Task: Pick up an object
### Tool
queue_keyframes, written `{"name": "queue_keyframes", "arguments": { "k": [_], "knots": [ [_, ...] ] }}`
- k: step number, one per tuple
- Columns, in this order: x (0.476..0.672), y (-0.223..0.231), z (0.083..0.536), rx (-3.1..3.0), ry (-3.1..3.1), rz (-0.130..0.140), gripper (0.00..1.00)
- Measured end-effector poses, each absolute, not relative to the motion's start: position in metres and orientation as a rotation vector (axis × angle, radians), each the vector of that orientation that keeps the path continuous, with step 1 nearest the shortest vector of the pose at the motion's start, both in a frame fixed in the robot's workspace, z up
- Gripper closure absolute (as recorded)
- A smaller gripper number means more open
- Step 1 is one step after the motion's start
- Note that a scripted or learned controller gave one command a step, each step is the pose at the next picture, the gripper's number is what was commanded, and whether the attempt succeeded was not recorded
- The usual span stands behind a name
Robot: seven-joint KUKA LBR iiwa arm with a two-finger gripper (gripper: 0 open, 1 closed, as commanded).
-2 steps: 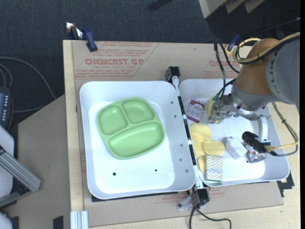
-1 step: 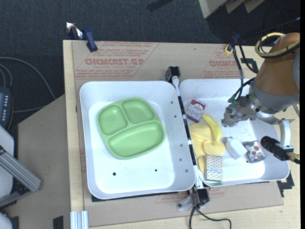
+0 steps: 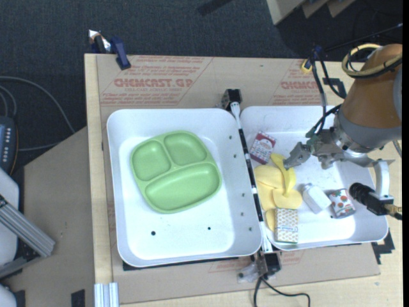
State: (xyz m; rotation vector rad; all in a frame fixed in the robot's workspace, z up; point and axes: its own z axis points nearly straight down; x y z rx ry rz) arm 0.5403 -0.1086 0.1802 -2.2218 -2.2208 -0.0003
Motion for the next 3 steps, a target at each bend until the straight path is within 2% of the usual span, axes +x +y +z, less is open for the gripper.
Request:
{"name": "queue_keyframes", "arguments": {
  "k": [1, 2, 3],
  "knots": [
    [0.557, -0.112, 0.087, -2.224, -2.223, -0.002, 0.00],
    [0.558, -0.112, 0.096, -2.227, -2.222, -0.004, 1.00],
    [0.589, -0.054, 0.195, -2.221, -2.223, -0.001, 1.00]
  ]
}}
